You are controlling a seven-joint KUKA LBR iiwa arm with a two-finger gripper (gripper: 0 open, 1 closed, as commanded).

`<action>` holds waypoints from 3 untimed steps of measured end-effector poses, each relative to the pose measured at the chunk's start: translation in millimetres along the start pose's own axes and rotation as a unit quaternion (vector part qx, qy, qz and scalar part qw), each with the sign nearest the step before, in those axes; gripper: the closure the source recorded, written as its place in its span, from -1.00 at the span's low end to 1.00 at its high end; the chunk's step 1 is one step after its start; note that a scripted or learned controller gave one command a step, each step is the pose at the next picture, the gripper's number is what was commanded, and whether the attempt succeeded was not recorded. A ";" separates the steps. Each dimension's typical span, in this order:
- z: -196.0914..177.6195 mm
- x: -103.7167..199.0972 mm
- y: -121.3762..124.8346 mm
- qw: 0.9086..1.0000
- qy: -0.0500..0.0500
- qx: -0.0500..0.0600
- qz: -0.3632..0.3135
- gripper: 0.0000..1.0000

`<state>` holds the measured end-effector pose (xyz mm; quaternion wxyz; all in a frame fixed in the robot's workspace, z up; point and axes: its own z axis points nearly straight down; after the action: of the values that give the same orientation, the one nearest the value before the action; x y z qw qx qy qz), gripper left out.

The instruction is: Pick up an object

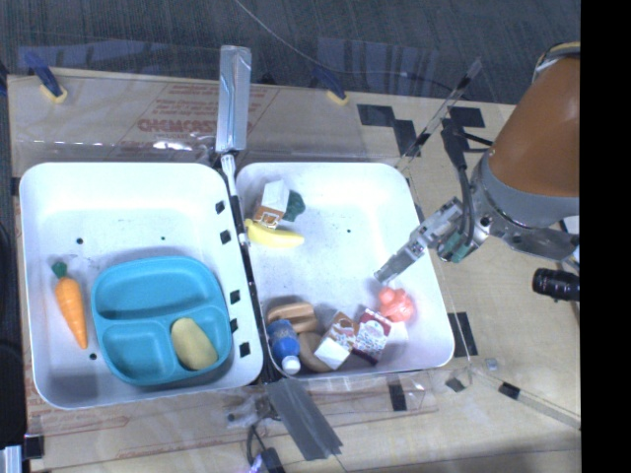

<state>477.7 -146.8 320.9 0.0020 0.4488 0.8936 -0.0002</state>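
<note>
My gripper reaches into the right bin from the right, its tip low over the bin floor just above a red tomato-like toy. Nothing shows between the fingers. Along the right bin's front edge lie a small red carton, a brown and white carton, a blue bottle and a hot dog bun. A banana and a small white and green carton lie at that bin's back left.
The left bin holds a blue divided tray with a yellow potato-like toy in one compartment, and a carrot beside it. A grey divider post stands between the bins at the back.
</note>
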 end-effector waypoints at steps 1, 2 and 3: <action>133.0 -37.8 -21.6 0.999 0.006 0.004 -0.036 -1.00; 147.5 -65.5 -17.8 0.990 0.001 0.000 -0.141 -1.00; 140.0 -13.8 38.5 0.998 0.002 0.001 0.062 -1.00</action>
<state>517.3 -135.2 181.1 0.0002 0.5036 0.8639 0.0002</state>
